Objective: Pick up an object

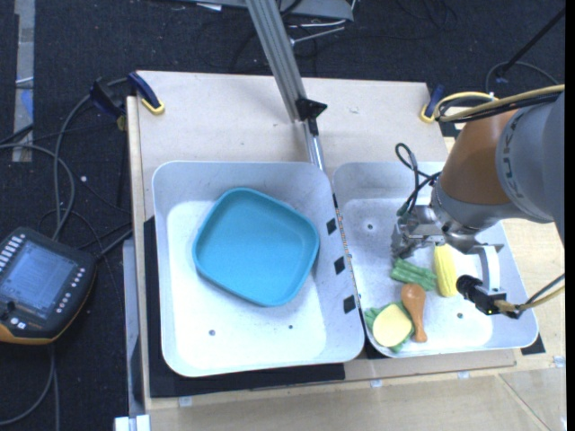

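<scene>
Right white bin [359,206], landmark: holds toy food. Corn cob [445,269] at centre; green bean pods [414,273] touching its left; drumstick [415,302] and halved avocado [391,325] toward the bin's near edge. End effector [415,239] low, just behind the pods; finger state cannot be told. Advice: descend straight, centre over one item, avoid neighbours.

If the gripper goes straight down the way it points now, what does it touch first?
Probably the green bean-shaped toy, which lies just under the gripper in the right white bin; depth is hard to judge from this view.
</scene>
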Robot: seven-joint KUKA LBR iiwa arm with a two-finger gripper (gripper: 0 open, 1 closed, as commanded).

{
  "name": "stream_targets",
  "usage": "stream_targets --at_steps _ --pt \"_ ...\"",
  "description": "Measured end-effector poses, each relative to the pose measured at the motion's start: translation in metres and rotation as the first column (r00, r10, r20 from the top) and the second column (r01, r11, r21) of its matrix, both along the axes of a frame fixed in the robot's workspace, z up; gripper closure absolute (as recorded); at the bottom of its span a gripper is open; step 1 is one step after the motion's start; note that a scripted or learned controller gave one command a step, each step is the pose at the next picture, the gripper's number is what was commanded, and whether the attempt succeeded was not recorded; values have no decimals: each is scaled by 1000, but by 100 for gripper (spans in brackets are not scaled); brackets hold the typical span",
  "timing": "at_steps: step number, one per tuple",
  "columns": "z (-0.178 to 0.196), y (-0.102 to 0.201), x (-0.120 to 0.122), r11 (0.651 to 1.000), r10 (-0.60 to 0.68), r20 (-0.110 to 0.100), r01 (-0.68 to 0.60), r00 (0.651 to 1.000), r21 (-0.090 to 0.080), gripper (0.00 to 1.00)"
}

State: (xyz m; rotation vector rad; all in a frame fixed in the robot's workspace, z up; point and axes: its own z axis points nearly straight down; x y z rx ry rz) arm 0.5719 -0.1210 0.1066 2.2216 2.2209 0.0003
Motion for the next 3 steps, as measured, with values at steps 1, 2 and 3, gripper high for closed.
stream_targets --at_steps 1,2,3 --pt "43 5 -1 1000 1 3 -1 1000 0 100" --pt "105 6 -3 1000 1 4 -1 1000 -1 100" --pt "157 15 -6 1000 1 4 -1 1000 0 100"
